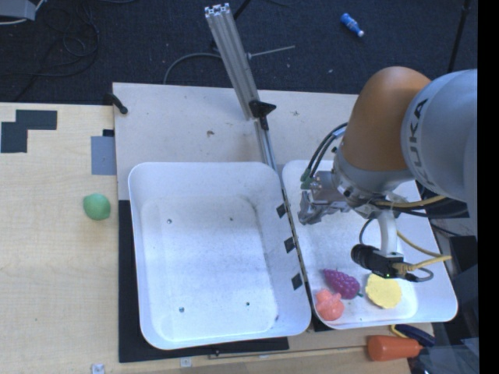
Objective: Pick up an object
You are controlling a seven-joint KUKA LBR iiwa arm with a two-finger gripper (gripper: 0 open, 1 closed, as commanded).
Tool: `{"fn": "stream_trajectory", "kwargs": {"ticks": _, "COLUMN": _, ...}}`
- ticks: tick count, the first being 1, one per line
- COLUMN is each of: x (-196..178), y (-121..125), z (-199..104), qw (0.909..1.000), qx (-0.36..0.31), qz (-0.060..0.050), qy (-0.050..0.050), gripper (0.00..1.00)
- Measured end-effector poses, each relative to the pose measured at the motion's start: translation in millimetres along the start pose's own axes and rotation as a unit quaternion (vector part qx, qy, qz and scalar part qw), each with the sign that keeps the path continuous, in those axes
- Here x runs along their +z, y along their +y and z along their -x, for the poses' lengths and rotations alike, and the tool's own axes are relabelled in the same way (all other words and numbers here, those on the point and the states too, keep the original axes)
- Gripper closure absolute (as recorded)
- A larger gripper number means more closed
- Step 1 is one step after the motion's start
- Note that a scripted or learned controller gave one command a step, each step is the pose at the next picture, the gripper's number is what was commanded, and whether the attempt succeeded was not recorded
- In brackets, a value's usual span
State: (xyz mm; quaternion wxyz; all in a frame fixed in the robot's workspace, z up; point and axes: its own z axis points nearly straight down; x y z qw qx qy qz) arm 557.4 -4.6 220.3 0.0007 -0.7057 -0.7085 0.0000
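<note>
Camera view puts my pincer (312, 207), its state past telling, up-left of the purple grapes (341, 283), toward the right bin (437, 306)'s near edge.

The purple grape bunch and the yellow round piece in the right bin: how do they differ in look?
The purple grape bunch is bumpy and dark; the yellow round piece is smooth, flat-looking and bright. The grape bunch lies next to an orange-pink item; the yellow piece lies apart, nearer the bin's right side. Both rest at the near end of the right bin.
</note>
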Motion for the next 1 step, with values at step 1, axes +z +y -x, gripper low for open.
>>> {"fn": "stream_trajectory", "kwargs": {"ticks": 1, "x": -11.3, "y": 5.9, "z": -50.4, "qw": 1.0, "qx": 0.0, "qz": 0.001, "qy": 0.0, "gripper": 1.0}}
